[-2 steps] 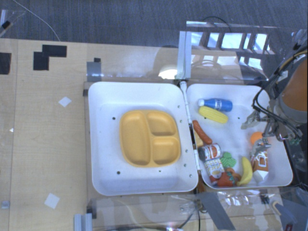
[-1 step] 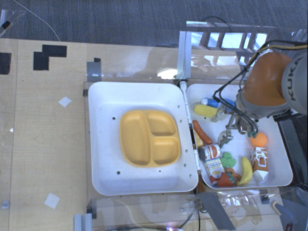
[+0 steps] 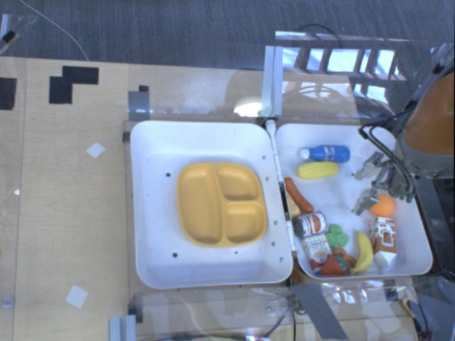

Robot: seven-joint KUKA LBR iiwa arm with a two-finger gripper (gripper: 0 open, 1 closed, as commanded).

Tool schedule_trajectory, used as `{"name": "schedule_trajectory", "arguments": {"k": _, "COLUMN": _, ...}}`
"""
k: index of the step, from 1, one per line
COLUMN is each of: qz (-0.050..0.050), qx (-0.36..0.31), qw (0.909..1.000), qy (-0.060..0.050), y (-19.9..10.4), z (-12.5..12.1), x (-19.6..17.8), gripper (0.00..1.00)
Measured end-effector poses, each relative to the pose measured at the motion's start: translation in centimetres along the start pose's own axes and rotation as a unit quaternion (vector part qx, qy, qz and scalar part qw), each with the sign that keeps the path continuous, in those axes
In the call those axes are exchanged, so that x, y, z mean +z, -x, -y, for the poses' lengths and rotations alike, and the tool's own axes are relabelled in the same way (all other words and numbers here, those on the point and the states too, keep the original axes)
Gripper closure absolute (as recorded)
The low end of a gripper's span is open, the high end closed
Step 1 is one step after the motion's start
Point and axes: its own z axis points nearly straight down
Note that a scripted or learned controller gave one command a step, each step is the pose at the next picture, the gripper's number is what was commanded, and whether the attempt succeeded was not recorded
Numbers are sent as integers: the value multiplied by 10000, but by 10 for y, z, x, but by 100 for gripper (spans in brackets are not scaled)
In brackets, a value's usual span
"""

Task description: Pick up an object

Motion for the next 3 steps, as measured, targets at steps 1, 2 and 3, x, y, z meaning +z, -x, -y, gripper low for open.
{"name": "schedule_trajectory", "arguments": {"k": 1, "qz": 46, "qx": 148, "qw": 9999, "qy": 13, "y": 77, "z": -25, "x": -88, "gripper": 0}}
{"name": "schedule_trajectory", "arguments": {"k": 2, "qz": 11, "qx": -655, "qw": 9979, "qy": 10, "y": -3, "z": -49, "x": 10, "gripper": 0}}
{"name": "schedule_trajectory", "arguments": {"k": 3, "qz": 17, "qx": -1239, "qw": 9923, "qy": 11, "y": -89, "z": -32, "x": 14, "gripper": 0}}
